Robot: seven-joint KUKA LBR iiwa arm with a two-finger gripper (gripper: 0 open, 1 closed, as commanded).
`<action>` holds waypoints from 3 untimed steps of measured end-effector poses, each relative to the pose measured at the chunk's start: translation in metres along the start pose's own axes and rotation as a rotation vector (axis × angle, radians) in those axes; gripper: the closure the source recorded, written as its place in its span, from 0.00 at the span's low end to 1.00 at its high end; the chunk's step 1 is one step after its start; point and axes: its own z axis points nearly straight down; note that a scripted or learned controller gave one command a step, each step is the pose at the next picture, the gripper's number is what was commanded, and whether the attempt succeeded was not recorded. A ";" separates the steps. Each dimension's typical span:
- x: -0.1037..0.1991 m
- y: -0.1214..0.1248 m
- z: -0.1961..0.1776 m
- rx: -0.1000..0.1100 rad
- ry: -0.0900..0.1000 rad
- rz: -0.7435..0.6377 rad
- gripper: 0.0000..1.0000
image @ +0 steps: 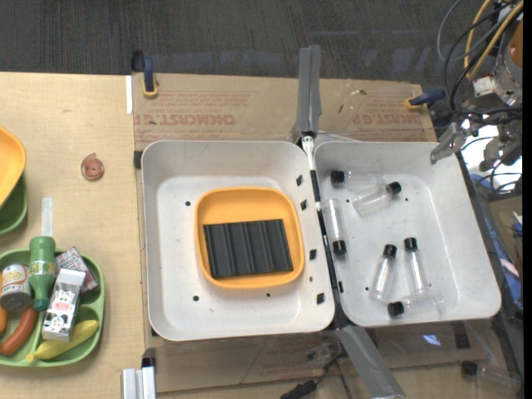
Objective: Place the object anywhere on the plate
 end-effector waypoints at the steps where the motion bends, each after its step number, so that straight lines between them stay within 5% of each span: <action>1: 0.000 0.000 -0.005 -0.002 -0.001 -0.333 0.00; 3: -0.007 0.002 0.024 -0.005 -0.003 -0.896 0.00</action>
